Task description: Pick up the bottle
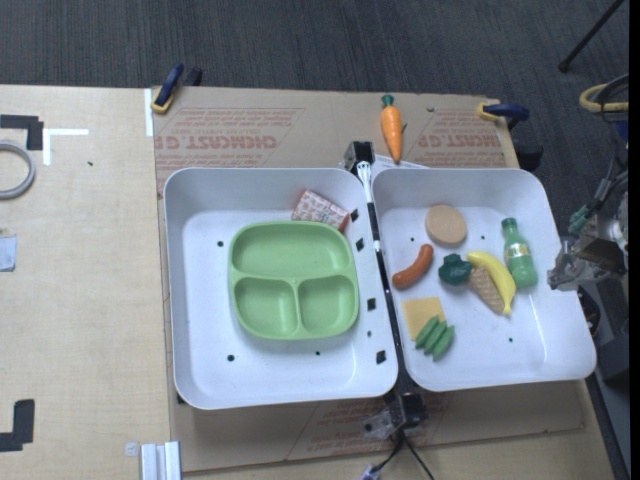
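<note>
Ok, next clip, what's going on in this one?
A robot arm is set to pick up the green bottle, which lies in the right bin beside a toy banana. The tool sits at that bin's right edge, apart from the bottle, and nothing is held. The bin also holds a sausage, a round bun and other toy food. The left bin holds a green divided plate.

bottle [517,254]: green plastic, slightly glossy, pale label | bins [190,298]: white plastic, smooth, soft sheen | divided plate [294,280]: light green plastic, matt | tabletop [80,318]: pale wood, smooth, matt | sheet under bins [240,128]: brown cardboard, printed, matt | floor [300,18]: dark carpet, rough | banana [497,276]: yellow plastic, smooth
</note>
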`<move>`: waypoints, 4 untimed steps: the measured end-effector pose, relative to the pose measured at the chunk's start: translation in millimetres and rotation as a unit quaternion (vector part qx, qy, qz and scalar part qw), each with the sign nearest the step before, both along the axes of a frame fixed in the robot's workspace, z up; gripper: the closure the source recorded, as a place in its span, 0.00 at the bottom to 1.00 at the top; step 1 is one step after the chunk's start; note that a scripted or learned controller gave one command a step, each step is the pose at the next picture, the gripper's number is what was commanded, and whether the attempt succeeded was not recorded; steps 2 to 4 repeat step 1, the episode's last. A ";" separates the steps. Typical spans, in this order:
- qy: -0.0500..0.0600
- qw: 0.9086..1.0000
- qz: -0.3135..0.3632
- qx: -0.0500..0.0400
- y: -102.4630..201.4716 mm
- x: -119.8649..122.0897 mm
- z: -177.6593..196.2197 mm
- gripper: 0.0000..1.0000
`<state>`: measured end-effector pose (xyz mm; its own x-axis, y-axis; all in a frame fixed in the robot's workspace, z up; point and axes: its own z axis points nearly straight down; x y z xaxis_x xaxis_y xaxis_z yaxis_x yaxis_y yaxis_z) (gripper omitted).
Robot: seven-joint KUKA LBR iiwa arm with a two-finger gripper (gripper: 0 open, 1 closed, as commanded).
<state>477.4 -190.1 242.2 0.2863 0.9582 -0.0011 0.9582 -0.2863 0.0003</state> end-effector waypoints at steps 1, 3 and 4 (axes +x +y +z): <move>0.002 0.990 -0.140 0.001 47.7 -0.3 -14.6 1.00; 0.002 0.990 -0.140 0.001 47.7 -0.3 -14.6 1.00; 0.002 0.990 -0.140 0.001 47.7 -0.3 -14.6 1.00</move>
